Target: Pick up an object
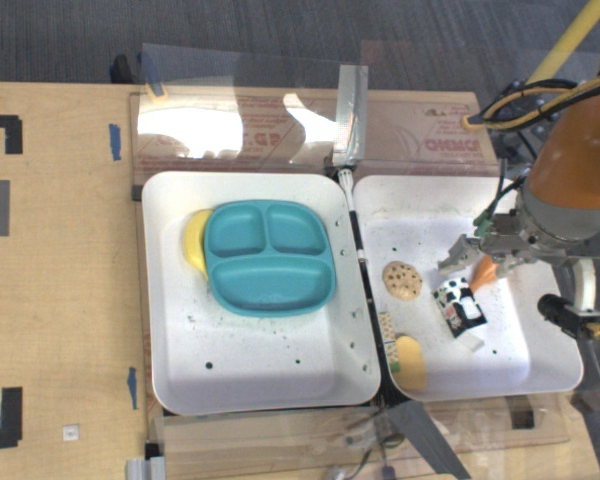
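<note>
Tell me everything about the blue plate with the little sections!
The blue plate is a teal tray that looks like smooth plastic, with rounded corners. It has three compartments: two small ones at the far side and one long one at the near side. It lies flat, face up, in the left bin, toward its far end. A yellow thing peeks out from under its left edge. Nothing sits in its compartments.

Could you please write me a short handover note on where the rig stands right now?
Gripper: low in the right bin; whether it is open or shut cannot be told.
Right bin: orange piece at the gripper, black-and-white toy, cookie, yellow piece at the front.
Left bin: teal divided plate lying over a yellow item.
Done: nothing visibly lifted.
Left: grasp and raise one object.
</note>
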`<state>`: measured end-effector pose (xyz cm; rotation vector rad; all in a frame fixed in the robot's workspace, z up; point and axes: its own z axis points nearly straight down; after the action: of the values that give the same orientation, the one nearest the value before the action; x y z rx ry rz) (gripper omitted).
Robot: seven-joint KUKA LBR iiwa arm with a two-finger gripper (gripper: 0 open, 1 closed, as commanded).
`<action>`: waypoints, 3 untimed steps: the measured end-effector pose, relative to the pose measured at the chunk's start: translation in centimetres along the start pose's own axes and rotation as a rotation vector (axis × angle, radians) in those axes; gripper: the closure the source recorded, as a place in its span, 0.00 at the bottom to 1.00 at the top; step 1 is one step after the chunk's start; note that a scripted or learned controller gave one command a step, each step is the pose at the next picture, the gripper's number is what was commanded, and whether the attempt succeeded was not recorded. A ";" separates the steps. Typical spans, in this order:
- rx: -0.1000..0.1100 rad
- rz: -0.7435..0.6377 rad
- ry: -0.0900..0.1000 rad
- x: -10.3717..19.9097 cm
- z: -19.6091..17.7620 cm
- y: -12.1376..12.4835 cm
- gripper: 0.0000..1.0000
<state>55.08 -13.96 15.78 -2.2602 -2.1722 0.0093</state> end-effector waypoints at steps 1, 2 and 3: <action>-0.013 -0.028 -0.002 1.7 7.1 -2.0 0.00; -0.004 -0.025 0.002 2.5 7.0 -7.3 0.00; -0.004 -0.024 0.001 2.5 6.2 -7.3 1.00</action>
<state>47.81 -11.13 9.69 -2.2359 -2.2001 0.0041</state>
